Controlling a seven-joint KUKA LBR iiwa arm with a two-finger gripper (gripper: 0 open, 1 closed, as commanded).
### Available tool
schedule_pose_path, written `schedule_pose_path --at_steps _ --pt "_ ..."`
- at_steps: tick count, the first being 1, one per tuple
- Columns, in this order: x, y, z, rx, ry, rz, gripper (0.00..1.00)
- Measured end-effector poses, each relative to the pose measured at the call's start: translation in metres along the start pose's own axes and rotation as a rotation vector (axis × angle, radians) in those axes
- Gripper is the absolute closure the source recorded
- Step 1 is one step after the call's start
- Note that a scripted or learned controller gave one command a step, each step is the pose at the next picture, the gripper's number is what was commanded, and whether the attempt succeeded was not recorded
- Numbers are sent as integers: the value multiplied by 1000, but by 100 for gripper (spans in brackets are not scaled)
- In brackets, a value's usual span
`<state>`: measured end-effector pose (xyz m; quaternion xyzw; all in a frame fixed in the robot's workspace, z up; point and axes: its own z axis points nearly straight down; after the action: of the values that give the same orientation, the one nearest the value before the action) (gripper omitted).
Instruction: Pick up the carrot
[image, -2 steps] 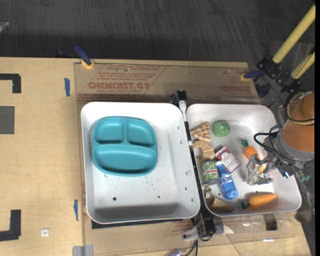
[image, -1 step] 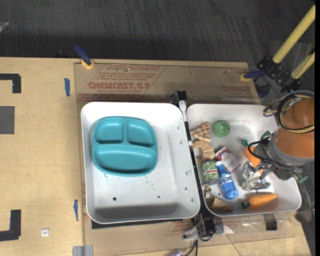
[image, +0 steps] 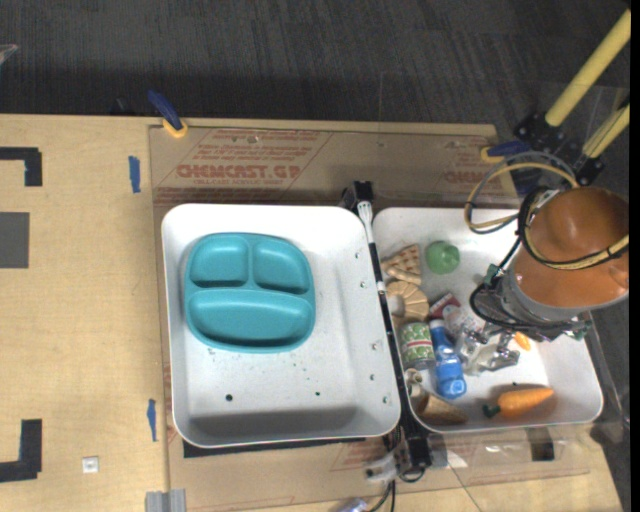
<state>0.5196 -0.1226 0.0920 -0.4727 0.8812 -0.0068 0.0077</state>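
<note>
The carrot (image: 522, 401), orange with a dark green stub at its left end, lies flat near the front right corner of the right bin (image: 590, 375). My gripper (image: 487, 347) hangs under the orange-banded wrist, a little up and left of the carrot and apart from it. Nothing is visibly held by it. The wrist hides the bin's right middle.
Left of the gripper lie a blue bottle (image: 449, 373), a green-labelled can (image: 417, 343), wooden blocks (image: 405, 280) and a green ball (image: 442, 257). The left bin (image: 200, 400) holds a teal divided plate (image: 250, 291). Cables loop behind the arm at the back right.
</note>
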Motion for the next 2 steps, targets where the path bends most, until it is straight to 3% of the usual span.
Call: schedule_pose_path --at_steps 1,2 --pt "12 -98 4 -7 -3 -369 100" --pt "9 -96 5 -12 -6 -371 0"
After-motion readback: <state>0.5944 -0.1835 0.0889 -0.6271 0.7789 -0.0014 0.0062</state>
